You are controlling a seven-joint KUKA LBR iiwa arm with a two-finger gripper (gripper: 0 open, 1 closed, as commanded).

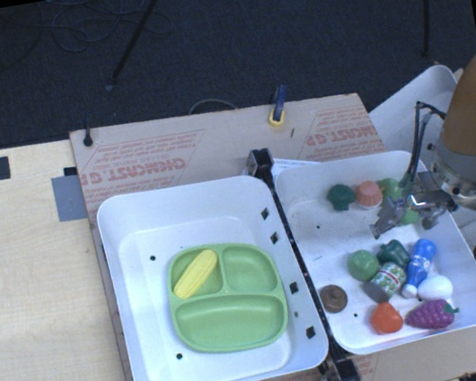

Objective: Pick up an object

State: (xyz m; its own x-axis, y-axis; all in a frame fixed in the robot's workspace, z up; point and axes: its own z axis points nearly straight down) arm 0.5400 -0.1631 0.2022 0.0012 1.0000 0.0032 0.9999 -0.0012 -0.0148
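Blue bottle (419,261) lies slanted, cap end up-right, base down-left; gripper (402,213) above it, jaws' state unclear.

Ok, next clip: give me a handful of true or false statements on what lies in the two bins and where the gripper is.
1. The yellow corn lies in a top compartment of the green plate. True.
2. The green plate sits in the right bin. False: it sits in the left bin.
3. The gripper is over the right bin. True.
4. The purple grapes lie near the far edge of the right bin. False: they lie near its front edge, beside the red tomato.
5. The gripper holds the blue bottle. False: the bottle lies on the bin floor, apart from the gripper.
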